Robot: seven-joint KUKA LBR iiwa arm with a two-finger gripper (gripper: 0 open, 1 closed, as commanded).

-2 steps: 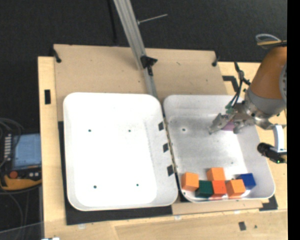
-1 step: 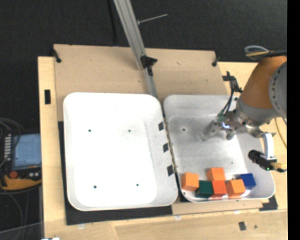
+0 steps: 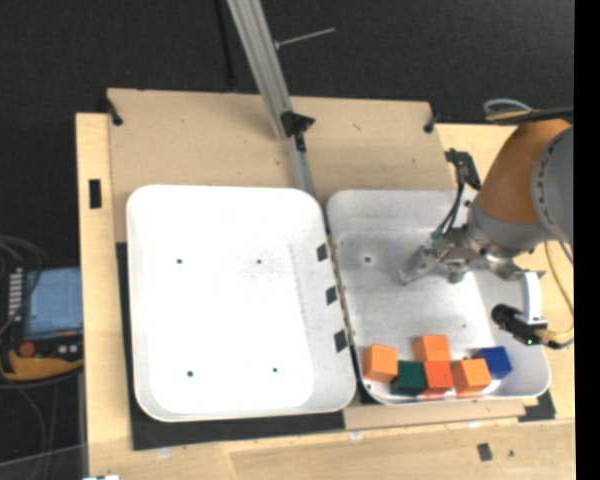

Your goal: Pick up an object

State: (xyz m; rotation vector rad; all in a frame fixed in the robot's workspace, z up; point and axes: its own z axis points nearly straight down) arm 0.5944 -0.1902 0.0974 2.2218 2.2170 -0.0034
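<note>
arm cut off at right, gripper fingers blurred

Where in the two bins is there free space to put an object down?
The left white bin is bare all over. In the right white bin, the far part beside the gripper is free; its near edge is crowded with coloured blocks.

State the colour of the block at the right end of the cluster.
Blue: the block in the right bin, camera view.

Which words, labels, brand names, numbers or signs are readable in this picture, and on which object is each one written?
There is no readable text.
The blocks in the right bin have plain faces.
The left bin carries dark dots, no writing.
The blue device beside the bench is too blurred to show any label.
</note>
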